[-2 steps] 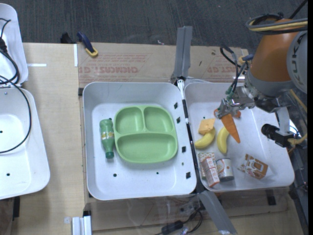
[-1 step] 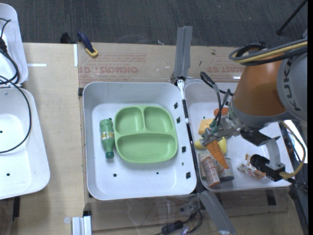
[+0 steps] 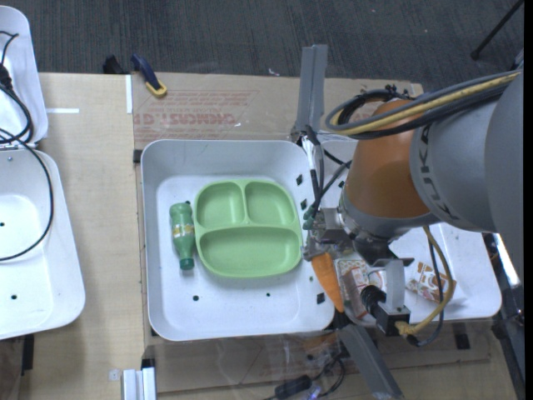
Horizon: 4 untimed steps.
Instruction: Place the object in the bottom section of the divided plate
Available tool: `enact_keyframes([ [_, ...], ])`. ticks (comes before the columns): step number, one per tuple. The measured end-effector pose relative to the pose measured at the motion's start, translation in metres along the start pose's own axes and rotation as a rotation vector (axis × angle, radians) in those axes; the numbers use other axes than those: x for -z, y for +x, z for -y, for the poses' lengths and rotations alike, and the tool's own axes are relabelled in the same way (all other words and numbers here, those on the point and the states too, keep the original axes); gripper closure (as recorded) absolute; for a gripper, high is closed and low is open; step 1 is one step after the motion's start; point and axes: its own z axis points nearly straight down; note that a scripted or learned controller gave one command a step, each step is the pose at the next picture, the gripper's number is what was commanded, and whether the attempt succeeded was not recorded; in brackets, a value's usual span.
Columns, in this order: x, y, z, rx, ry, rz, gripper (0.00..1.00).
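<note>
A light green divided plate (image 3: 248,227) lies in the left bin (image 3: 166,307); it has two small sections at the far side and one wide section at the near side. My gripper (image 3: 350,286) hangs low over the rim between the two bins, just right of the plate's near right corner. An orange, carrot-like object (image 3: 326,280) shows right against the gripper's left side, at the bin rim. Whether it is gripped is hidden by the wrist.
A green bottle (image 3: 182,235) lies in the left bin, just left of the plate. A brown-and-white packet (image 3: 430,283) lies in the right bin (image 3: 475,302) under the arm. A blue-and-yellow clamp (image 3: 148,75) sits at the bench's far edge.
</note>
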Motion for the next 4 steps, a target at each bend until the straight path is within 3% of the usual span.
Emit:
enact_keyframes([
  [1, 0.000, 0.000, 0.000, -0.001, 0.000, 0.000, 0.00],
  [2, 0.027, 0.061, 0.001, 0.329, -0.002, 0.001, 0.00],
  [3, 0.036, 0.059, 0.000, 0.326, -0.001, 0.003, 1.00],
  [4, 0.020, 0.020, 0.000, -0.055, 0.000, 0.001, 1.00],
])
